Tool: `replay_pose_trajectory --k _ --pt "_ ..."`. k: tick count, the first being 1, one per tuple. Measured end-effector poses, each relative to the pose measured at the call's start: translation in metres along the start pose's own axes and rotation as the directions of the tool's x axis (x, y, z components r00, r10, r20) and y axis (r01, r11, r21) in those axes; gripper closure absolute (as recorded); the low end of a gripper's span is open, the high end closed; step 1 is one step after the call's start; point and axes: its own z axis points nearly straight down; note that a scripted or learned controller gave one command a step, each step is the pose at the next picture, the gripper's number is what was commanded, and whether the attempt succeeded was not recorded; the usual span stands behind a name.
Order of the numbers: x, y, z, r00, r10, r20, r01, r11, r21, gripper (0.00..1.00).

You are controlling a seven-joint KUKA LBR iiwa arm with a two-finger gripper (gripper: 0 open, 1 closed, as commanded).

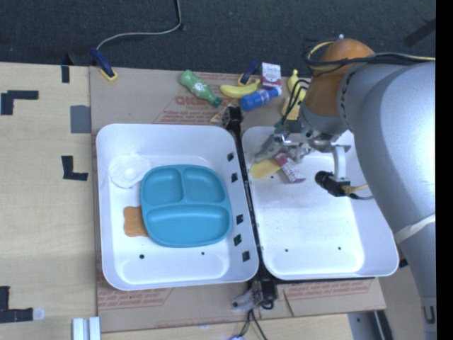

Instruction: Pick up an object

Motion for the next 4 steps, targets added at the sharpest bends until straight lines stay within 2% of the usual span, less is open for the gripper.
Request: replay_pose_trajectory --k 1,2,3,4 --pt "-0.001 0.000 -0.010 1.000 -0.001 0.002 0.001 1.000 0.000 1.00" --pt "-0.001 0.000 -0.010 1.000 -0.001 0.003 0.001 1.000 0.001 0.00" --pt "-0.001 -0.023 0.000 1.000 0.001 0.001 -0.001 1.000 0.000 0.00" --pt "0.007 -0.025 0.000 1.000 0.001 0.003 -0.001 1.000 0.001 0.00"
